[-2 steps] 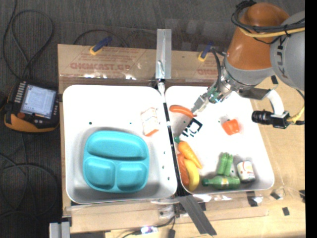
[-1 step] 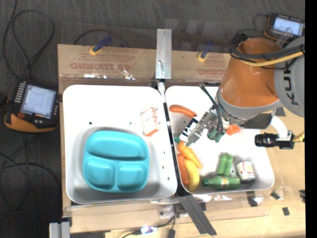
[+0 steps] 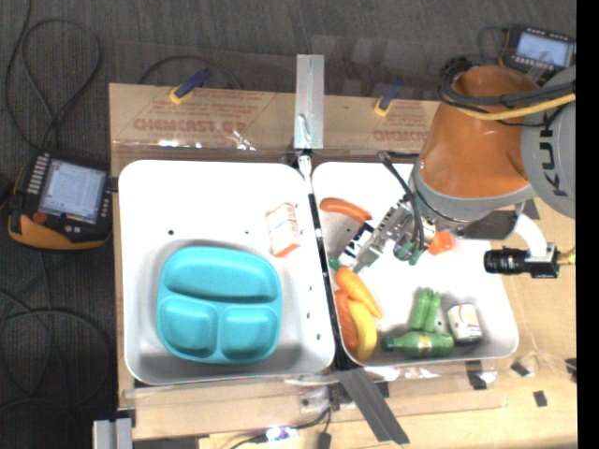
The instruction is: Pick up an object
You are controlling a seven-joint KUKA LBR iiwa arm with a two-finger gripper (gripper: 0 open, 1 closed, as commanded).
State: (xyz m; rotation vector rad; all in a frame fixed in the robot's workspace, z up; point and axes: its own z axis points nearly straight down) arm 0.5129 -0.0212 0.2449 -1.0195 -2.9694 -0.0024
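The left bin (image 3: 140, 195) is a shallow white tray with rounded corners and a smooth, slightly glossy floor. It holds two things: a turquoise plastic plate (image 3: 220, 302), smooth and rounded, divided into three compartments, one long and two small, lying in the near half; and a small white and orange carton (image 3: 284, 229), boxy, lying at the far right by the wall between the bins.

The right bin (image 3: 491, 297) is the same white tray. By its left wall lies a cluster of smooth plastic toy food: an orange carrot shape (image 3: 358, 291) over a yellow banana (image 3: 362, 330). At the far left is one curved orange-red sausage shape (image 3: 344, 210). In the near right part lie two green pieces, a ribbed upright one (image 3: 424, 309) and a bottle-like one (image 3: 417, 344) lying flat, just beside one small cylindrical can (image 3: 463, 321) with a pale label. A small orange-red lump (image 3: 440, 242) sits under the arm.

The arm's orange band and grey shell reach in from the right. The gripper (image 3: 379, 241), metal and dark, hangs low over the right bin's left middle, just above the carrot; whether its grip is open or closed cannot be told, and nothing is seen between them.
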